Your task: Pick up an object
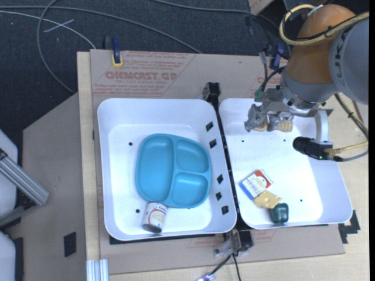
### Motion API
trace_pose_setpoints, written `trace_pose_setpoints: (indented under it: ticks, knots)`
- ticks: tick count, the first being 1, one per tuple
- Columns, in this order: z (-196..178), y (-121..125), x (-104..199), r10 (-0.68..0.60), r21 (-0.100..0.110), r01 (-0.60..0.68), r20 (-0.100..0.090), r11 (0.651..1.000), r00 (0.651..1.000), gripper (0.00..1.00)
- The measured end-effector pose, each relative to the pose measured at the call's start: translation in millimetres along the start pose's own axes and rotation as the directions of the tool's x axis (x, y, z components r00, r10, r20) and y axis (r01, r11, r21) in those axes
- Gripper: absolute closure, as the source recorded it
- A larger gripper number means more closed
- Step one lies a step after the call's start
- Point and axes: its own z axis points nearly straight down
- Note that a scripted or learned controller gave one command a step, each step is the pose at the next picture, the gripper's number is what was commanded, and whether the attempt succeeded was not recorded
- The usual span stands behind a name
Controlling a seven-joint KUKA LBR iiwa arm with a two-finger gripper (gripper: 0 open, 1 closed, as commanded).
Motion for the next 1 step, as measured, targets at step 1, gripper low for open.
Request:
trace_pose_setpoints:
  ticks: [1]
  knots:
    - [-4.6, -29.5, 32.0, 0.0, 0.0, 0.0, 0.0, 1.0, 1.0, 1.0]
